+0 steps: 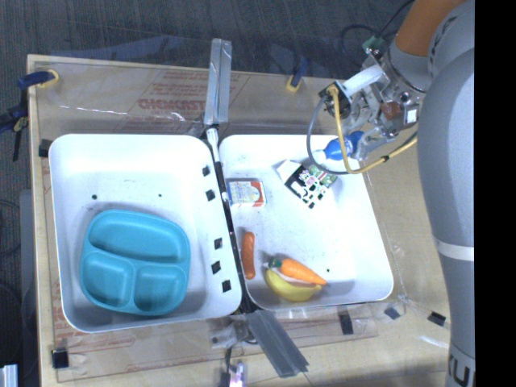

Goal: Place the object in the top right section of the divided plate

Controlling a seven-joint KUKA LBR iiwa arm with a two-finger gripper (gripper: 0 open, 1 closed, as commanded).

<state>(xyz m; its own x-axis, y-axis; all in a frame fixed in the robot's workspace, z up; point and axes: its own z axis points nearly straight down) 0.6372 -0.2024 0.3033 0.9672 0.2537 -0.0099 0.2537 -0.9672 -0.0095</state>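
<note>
Camera view, looking down at a slant, has the pincer (343,147) at the far right corner of the right bin (367,240), over a small patterned card-like item (308,182); whether it is open or closed I cannot tell, and nothing shows held in it. Likely it is poised there to pick something. That bin holds a small carton (245,193), a sausage (248,254), a carrot (301,272) lying on a banana (289,288). The blue divided plate (135,260) sits in the left bin (121,164), its sections bare.

Divided plate (135,260) matt blue plastic; bins (121,161) smooth glossy white plastic; bench (387,216) pale wood.
</note>
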